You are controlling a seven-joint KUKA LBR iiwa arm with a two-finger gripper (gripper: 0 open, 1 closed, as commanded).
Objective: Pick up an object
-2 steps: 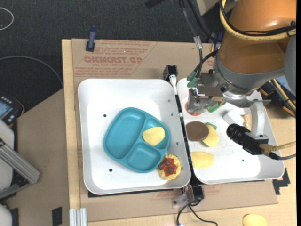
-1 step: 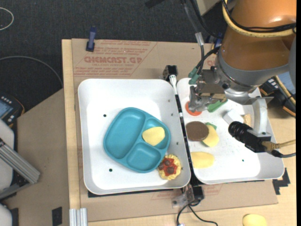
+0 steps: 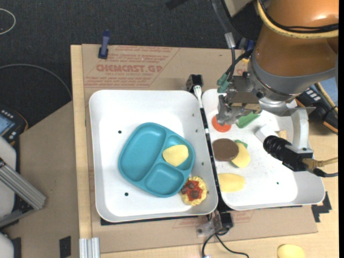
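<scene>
Gripper (image 3: 231, 116) low over the top left corner of the right bin (image 3: 279, 192), just above an orange disc (image 3: 219, 124) and a green piece (image 3: 248, 119); whether it is open or closed cannot be told. Along that bin's left edge: a brown patty (image 3: 225, 149) touching a yellow piece (image 3: 243, 156), with another yellow piece (image 3: 231, 183) nearer the bottom edge. Left bin (image 3: 107, 122): teal divided plate (image 3: 145, 160) carrying a yellow lump (image 3: 175, 155), pizza toy (image 3: 194, 191) at the bottom right corner.
</scene>
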